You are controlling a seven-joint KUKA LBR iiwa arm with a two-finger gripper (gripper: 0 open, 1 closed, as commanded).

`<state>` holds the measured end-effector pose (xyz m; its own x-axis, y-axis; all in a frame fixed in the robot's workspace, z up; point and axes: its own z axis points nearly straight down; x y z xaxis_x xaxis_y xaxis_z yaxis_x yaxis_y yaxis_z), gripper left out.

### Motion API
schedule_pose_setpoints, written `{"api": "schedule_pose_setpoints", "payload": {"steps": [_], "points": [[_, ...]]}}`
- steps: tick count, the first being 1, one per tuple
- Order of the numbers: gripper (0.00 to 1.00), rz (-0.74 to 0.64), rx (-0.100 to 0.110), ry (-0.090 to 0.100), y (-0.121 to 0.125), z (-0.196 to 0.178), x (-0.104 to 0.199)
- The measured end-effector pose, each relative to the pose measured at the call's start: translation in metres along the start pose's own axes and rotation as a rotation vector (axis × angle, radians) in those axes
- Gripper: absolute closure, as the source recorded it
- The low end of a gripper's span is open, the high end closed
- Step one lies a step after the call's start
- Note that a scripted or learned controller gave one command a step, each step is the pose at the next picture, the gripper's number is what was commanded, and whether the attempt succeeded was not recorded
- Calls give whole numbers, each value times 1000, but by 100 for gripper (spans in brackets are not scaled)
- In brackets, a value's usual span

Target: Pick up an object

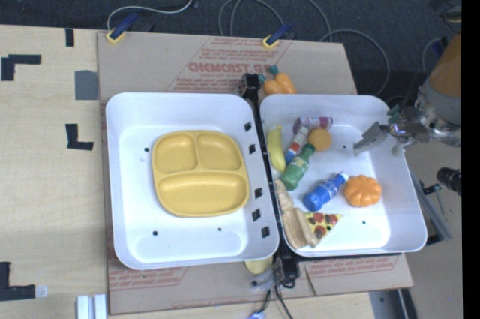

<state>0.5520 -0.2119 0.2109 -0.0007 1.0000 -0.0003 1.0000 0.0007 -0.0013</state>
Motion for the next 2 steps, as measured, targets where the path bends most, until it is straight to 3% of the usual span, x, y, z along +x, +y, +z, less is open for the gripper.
{"api": "schedule_pose_setpoints", "payload": {"steps": [1,2], "points": [[0,-5,-9,-5,75,131,33],[0,-4,-2,-18,97,124,82]]}}
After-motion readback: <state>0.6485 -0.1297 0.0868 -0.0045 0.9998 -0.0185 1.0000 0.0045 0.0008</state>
